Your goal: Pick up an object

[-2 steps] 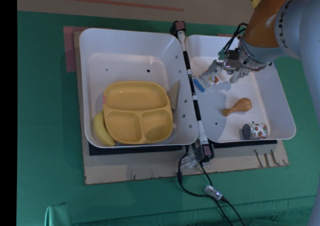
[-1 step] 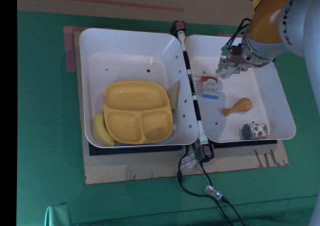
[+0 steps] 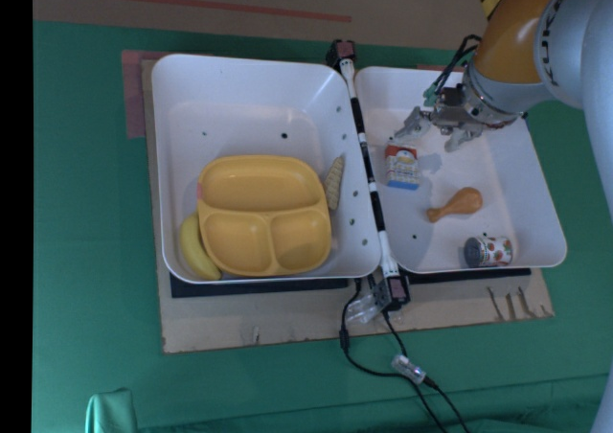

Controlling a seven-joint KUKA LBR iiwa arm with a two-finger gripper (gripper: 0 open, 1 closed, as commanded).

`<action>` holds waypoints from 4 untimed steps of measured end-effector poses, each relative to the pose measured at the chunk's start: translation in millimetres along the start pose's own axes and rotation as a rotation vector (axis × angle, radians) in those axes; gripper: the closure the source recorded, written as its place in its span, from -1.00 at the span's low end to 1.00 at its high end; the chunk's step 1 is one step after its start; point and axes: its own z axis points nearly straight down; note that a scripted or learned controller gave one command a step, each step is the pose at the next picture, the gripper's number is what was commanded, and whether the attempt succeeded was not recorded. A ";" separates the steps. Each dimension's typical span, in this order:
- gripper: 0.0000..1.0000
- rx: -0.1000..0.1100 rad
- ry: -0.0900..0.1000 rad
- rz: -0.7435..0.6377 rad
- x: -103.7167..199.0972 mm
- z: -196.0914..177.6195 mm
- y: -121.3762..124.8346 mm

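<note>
While the grey KUKA arm [image 3: 560, 34] w/ orange band reaches in from the right, things stand thus:

Pincer: the two-finger pincer [image 3: 436, 129] hangs over the right bin's far-left part, fingers spread apart, nothing between them; it is just above and right of the carton.

Right bin: shallow white plastic bin [image 3: 517, 158], on the worktop's right half, touching the left bin along a black hinged strip [image 3: 367, 182].

Carton: small white box w/ red and blue print [image 3: 403, 167], upright, near the right bin's left wall, mid-depth. Close to the pincer, not gripped.

Drumstick: orange-brown toy chicken leg [image 3: 458, 203], lying flat around the right bin's centre, thin end pointing left.

Can: small tin w/ red-spotted white label [image 3: 488, 251], on its side near the right bin's near edge, right of centre.

Left bin: shallow white plastic bin [image 3: 192, 105], on the worktop's left half.

Tray: yellow three-compartment plastic plate [image 3: 263, 214], in the left bin's near half, compartments bare.

Banana: yellow toy banana [image 3: 196, 249], at the left bin's near-left corner, touching the tray's left edge.

Corn: pale yellow ridged corn cob piece [image 3: 334, 182], just beside the tray's right edge, near the left bin's right wall.

Worktop: green cloth-covered worktop [image 3: 86, 230], w/ brown cardboard sheet [image 3: 287, 321] under both bins; black cable [image 3: 383, 364] trails off toward the near edge.
</note>
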 end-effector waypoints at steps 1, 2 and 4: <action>-1.00 0.012 0.003 -0.007 2.8 15.2 -21.3; 1.00 0.002 0.003 -0.002 1.1 0.4 -18.2; 1.00 -0.011 0.000 0.005 -1.4 -14.5 -15.1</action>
